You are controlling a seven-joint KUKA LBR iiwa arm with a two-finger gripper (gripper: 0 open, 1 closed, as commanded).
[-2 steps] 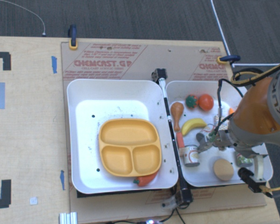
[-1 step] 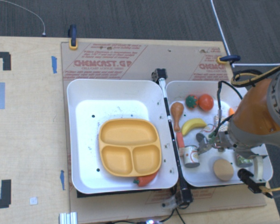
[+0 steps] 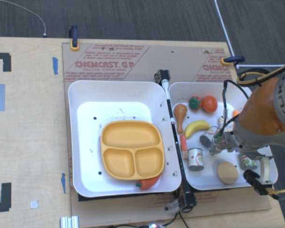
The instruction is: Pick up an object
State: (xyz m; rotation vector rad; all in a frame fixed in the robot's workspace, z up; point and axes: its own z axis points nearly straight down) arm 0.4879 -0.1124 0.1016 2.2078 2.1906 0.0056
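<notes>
Objects lie in both bins, nearly all of them left of the gripper (image 3: 213,142), which hangs low over the middle of the right bin (image 3: 199,86). Whether it is released or clenched cannot be told from this slant, and nothing can be seen held in it.

Far to its left, the left bin (image 3: 85,95) bears a yellow divided plate (image 3: 132,149). A red pepper (image 3: 148,183) pokes out from under the plate's near edge, well apart from the gripper.

Across the wall between the bins and closer to the gripper, a brown drumstick (image 3: 180,115) lies along the right bin's left side, up and to the left of the gripper. A small can (image 3: 195,158) stands upright just left of the gripper and a little nearer the camera. A banana (image 3: 197,128) lies just beyond the gripper on its left, near it; whether they touch cannot be told.

Farther beyond the gripper, by the bin's far wall, a green round piece (image 3: 194,103) sits just beside a red tomato (image 3: 209,103).

Right of the gripper and nearer the camera, a beige egg-shaped piece (image 3: 227,173) rests by the bin's near wall, apart from it. The arm (image 3: 261,120), with its orange band, rises from the gripper toward the right.
</notes>
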